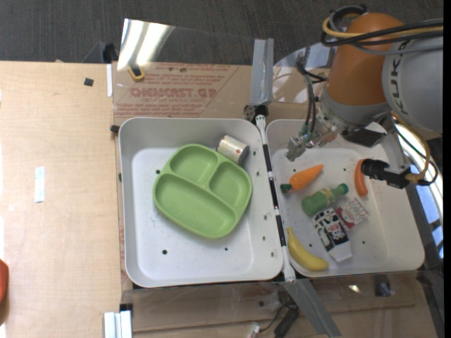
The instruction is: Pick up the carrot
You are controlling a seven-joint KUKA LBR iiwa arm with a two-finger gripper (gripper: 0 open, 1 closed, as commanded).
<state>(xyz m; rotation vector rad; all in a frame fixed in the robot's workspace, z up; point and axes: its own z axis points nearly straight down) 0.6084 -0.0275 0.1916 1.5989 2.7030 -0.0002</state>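
Observation:
The carrot [306,177], orange with a green stub at its left end, lies tilted in the upper left part of the right bin [405,255]. My gripper [299,145] hangs just above and behind the carrot, near the bin's back left corner. It looks open, nothing sits between its fingers, and it stands apart from the carrot. The grey arm with its orange band [363,55] reaches in from the upper right.
Right bin: a green bottle [324,198] just below the carrot, a black-and-white carton [331,229], a red-and-white packet [355,210], a banana [305,253], a red-orange item [361,177]. Left bin [141,259]: a green divided plate [204,189], a small can [232,146].

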